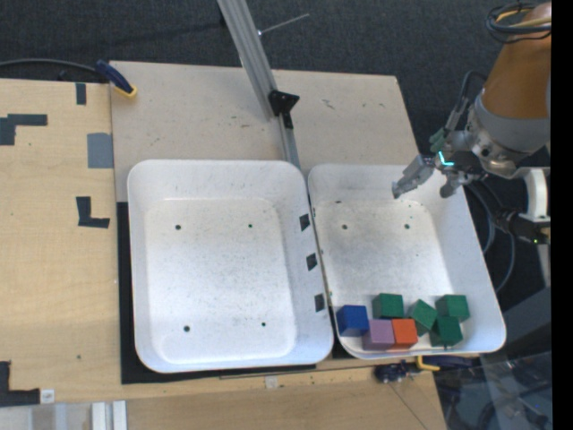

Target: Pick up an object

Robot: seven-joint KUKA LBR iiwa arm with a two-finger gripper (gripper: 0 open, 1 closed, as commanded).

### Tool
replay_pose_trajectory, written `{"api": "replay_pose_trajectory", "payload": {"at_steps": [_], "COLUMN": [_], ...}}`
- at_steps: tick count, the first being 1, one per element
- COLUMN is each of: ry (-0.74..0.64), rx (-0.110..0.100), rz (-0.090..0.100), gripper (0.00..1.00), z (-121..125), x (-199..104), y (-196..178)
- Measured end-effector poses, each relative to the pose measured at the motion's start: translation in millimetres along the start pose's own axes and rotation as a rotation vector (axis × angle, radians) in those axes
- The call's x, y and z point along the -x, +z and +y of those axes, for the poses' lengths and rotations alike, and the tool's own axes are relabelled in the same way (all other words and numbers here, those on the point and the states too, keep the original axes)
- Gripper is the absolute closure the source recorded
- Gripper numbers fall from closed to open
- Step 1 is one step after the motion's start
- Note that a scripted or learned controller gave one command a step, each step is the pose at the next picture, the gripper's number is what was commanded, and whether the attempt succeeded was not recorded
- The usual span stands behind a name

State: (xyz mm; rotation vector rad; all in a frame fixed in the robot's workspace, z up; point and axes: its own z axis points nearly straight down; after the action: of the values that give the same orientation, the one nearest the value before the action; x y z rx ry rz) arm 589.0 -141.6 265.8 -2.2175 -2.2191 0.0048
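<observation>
Small coloured cubes, seven in all, sit clustered at the near end of the right-hand shallow white plastic bin point(358, 240): a blue cube point(353, 319) at the left of the group, a dark green cube point(389, 306) just behind it, a lilac cube point(382, 332) touching an orange cube point(405, 331) along the front rim, and three more green cubes to the right, one point(423, 313) in the middle, one point(454, 307) nearest the right wall, one point(447, 331) at the front right corner. All lie on the bin floor, packed close, several touching. Rest of that bin's floor shows speckled marks and small dark dots. Two-finger gripper point(428, 176) hangs over the far right part of the same bin, well apart from the cubes, with a small teal light at its wrist; the grey fingers are spread, one pointing left toward the bin's middle, the other down by the right rim, nothing between them. Grey arm with orange band point(519, 70) enters from the right. Left-hand white bin point(143, 240) lies just beside, rims touching. Both rest on a pale wooden worktop point(188, 106). A grey metal pole point(246, 38) slants down from the top to a black clamp at the bins' far junction.
</observation>
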Motion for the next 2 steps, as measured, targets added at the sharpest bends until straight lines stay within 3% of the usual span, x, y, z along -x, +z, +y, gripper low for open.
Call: {"api": "replay_pose_trajectory", "payload": {"at_steps": [1, 2], "ry": [-0.002, 0.001], "rx": [0.004, -0.002], "rz": [-0.001, -0.001], "gripper": [0.0, 0.0], "z": [0.8, 0.0], "x": [0.0, 8.7], "y": [-2.5, 56.8]}}
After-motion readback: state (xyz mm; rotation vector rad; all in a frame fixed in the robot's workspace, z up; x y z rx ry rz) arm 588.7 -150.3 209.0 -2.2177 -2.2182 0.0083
